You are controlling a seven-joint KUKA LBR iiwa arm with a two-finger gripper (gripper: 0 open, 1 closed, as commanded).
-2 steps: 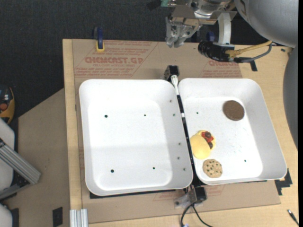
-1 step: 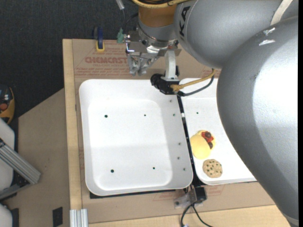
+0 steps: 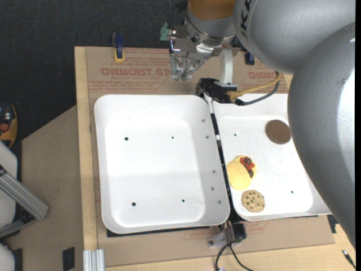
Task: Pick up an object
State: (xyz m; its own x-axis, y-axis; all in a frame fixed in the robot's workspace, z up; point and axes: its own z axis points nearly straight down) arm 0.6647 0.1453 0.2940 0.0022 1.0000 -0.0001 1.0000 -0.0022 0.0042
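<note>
2 shallow white bins are sitting side by side on the bench: the left bin [image 3: 113, 151] and the right bin [image 3: 299, 196]. 3 objects are lying in the right bin: 1 brown disc [image 3: 278, 132] toward 1 o'clock of that bin's middle, 1 yellow piece with a red spot [image 3: 240, 173] toward 8 o'clock, and 1 chocolate-chip cookie [image 3: 252, 200] just beside the yellow piece, at its 5 o'clock. The disc is lying well apart from the other 2.

The grey arm [image 3: 316, 49] is reaching in from 3 o'clock and is covering the frame's right side, its orange band at 12 o'clock. The gripper [image 3: 183, 72] is hanging over the cardboard past the left bin's far rim, well apart from all 3 objects. Nothing is showing between its fingers; how wide they are standing I cannot tell.
</note>
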